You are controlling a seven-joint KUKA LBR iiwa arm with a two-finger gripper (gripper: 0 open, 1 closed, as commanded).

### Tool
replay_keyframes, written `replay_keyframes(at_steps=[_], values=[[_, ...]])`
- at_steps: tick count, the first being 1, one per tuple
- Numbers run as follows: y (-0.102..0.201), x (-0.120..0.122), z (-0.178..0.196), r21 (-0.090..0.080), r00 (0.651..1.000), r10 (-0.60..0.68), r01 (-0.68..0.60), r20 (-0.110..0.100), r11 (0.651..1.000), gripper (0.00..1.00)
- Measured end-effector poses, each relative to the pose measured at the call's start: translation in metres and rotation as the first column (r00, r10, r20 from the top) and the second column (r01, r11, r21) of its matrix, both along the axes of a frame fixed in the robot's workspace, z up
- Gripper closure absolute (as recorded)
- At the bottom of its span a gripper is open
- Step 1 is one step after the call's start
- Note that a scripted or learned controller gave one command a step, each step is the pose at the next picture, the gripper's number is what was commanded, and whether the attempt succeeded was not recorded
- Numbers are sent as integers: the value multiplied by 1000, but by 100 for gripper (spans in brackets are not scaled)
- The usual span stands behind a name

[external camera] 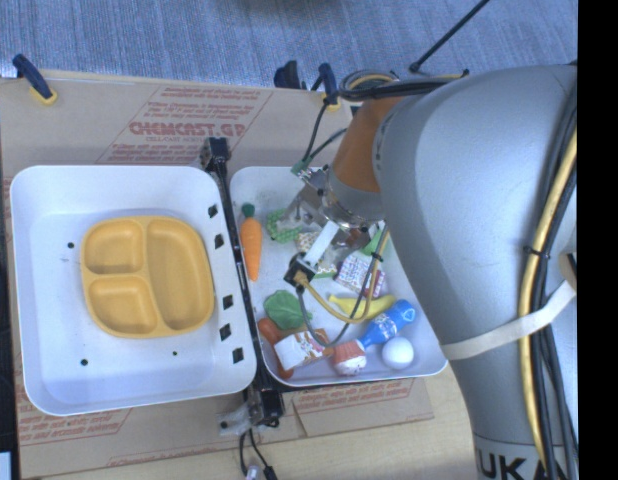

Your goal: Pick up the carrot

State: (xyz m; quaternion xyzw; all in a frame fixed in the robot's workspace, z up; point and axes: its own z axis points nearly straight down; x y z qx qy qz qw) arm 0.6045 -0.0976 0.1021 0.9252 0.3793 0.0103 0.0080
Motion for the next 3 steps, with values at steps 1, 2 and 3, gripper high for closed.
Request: replay_keyframes(at_steps=[1, 2, 3], values=[[-1, -2, 10, 2, 1000, 4, -4, -10, 1000, 100], [5, -30, 0, -4, 988, 153, -153, 2, 988, 100], [-8, -66, -11, 10, 999, 16, -16, -33, 1000, 100]])
